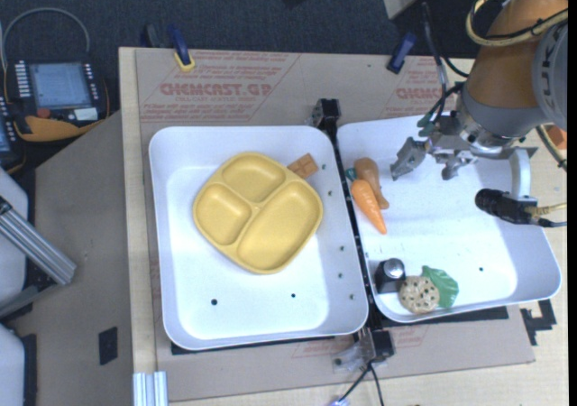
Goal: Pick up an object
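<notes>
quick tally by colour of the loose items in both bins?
Yellow: 1, the divided plate
Orange: 2, the carrot and a small block at the plate's edge
Tan: 2, a piece lying against the carrot's top and the cookie
Green: 1, a leafy piece
Black and silver: 1, a small round item
Total: 7

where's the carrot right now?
The carrot lies in the right bin, against its left wall in the camera view, beside a brown piece; the gripper hangs to its right, apart from it.
</notes>
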`<state>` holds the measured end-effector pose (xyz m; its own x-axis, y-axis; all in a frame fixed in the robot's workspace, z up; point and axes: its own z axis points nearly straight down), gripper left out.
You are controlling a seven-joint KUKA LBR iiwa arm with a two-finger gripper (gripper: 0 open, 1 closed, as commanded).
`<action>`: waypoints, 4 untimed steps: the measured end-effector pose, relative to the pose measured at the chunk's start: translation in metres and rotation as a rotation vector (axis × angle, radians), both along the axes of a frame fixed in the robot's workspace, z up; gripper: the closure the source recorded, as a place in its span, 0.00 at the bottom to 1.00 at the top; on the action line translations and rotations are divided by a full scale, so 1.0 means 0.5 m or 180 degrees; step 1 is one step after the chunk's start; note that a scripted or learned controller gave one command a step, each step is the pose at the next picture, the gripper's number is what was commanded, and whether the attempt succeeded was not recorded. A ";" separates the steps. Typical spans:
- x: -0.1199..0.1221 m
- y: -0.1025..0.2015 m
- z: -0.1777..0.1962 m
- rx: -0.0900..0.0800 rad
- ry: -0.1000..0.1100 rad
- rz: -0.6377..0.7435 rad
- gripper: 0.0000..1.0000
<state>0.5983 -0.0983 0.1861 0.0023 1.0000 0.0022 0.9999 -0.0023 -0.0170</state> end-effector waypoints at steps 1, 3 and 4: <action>0.006 0.001 0.017 -0.0004 -0.0049 0.0008 0.00; -0.008 -0.007 -0.201 -0.0017 -0.0059 0.0005 0.00; -0.003 -0.008 -0.171 -0.0022 -0.0093 0.0001 1.00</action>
